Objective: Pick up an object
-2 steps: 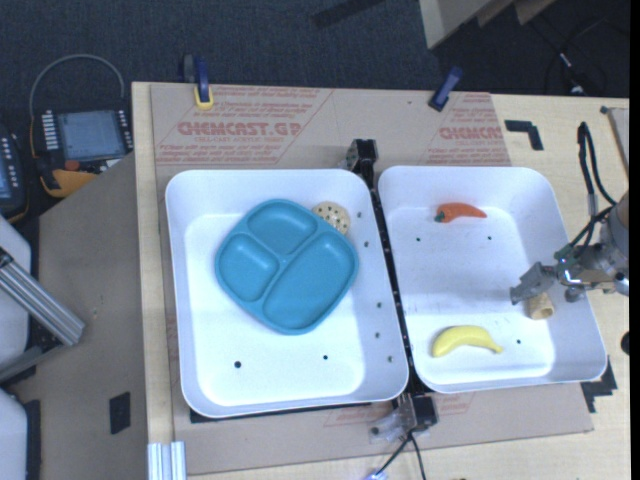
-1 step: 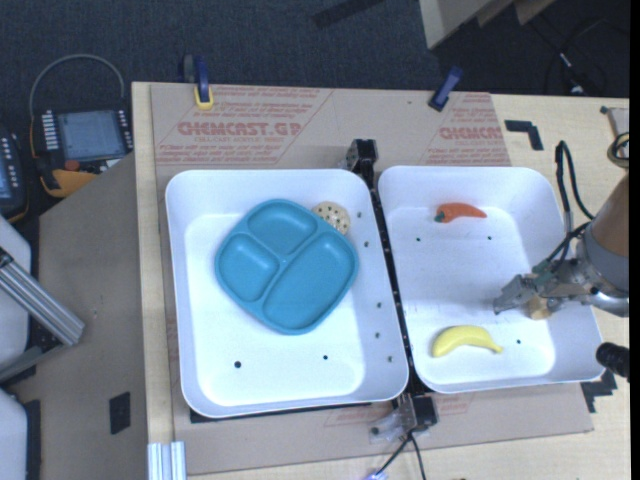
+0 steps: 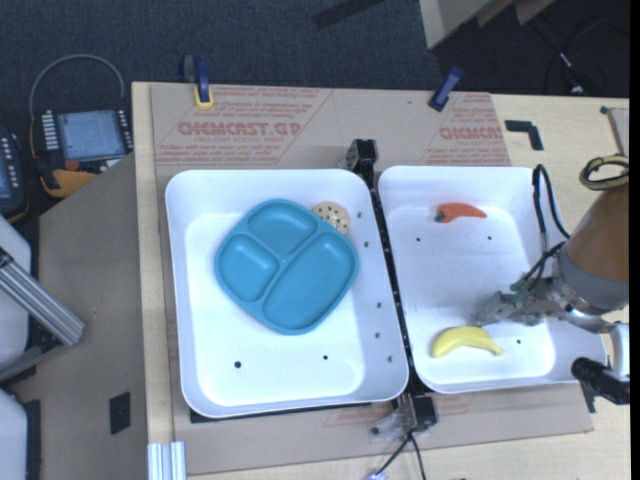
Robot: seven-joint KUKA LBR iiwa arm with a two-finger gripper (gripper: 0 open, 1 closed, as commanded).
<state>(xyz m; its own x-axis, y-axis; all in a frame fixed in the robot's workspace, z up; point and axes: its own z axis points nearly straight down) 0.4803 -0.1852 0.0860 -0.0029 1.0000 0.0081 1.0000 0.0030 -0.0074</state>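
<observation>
**Bench stock: two bins, three loose items, one plate**

You are looking down on a tan surface (image 3: 160, 298) carrying two shallow white bins side by side.

1. Left bin (image 3: 190, 348). It holds a blue divided plate (image 3: 287, 265) with three compartments, lying flat near the bin's middle. A round speckled cookie (image 3: 331, 215) sits at the plate's 1 o'clock, touching or partly tucked under its rim; you cannot tell which.

2. Right bin (image 3: 455, 376). It holds an orange carrot (image 3: 459, 211) lying across at the bin's 12 o'clock, near the far wall. A yellow banana (image 3: 465, 343) lies at the bin's 6 o'clock, curved, close to the near wall.

3. Arm (image 3: 605, 248). It enters at 3 o'clock, its orange band above the grey wrist. The pincer (image 3: 510, 308) is down inside the right bin, at the banana's 1 o'clock and just beside it, well apart from the carrot. Nothing sits between its tips. The metal parts blur together, so you cannot tell whether the pincer is wide or narrow.

4. Surroundings. A yellow clamp (image 3: 203, 93) stands on the surface's far edge at 11 o'clock. A handheld screen unit (image 3: 87, 134) lies off the surface at 10 o'clock.
</observation>
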